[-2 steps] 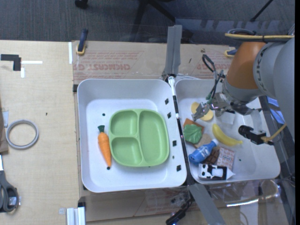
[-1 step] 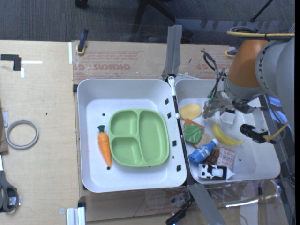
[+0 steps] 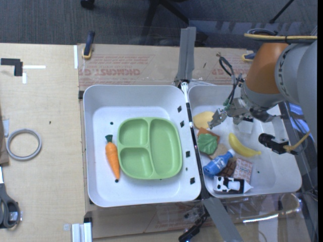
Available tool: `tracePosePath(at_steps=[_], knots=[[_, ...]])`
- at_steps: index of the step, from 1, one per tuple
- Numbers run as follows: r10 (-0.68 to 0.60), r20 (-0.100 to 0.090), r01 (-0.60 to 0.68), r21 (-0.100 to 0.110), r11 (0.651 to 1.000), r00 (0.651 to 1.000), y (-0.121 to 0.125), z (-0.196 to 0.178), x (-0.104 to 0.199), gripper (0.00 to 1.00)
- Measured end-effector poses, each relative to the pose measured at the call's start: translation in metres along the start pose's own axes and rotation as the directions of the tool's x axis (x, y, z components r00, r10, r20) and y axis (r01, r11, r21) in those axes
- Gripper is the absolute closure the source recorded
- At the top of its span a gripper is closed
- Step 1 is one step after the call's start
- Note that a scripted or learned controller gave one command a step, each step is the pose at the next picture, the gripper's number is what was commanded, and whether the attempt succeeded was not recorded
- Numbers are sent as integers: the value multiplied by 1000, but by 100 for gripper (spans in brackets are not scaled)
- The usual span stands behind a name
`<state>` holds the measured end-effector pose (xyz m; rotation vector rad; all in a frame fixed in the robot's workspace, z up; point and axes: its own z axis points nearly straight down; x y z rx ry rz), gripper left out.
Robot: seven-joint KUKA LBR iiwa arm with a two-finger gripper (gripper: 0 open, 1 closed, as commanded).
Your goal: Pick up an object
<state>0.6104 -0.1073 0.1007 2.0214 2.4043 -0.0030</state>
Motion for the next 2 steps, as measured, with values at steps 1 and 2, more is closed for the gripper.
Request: tracePosePath(at_steps=[1, 2], knots=[[42, 0, -42, -1, 999, 999, 45, 9, -27, 0], [248, -1, -248, 2, 969, 969, -50, 10, 0, 0]])
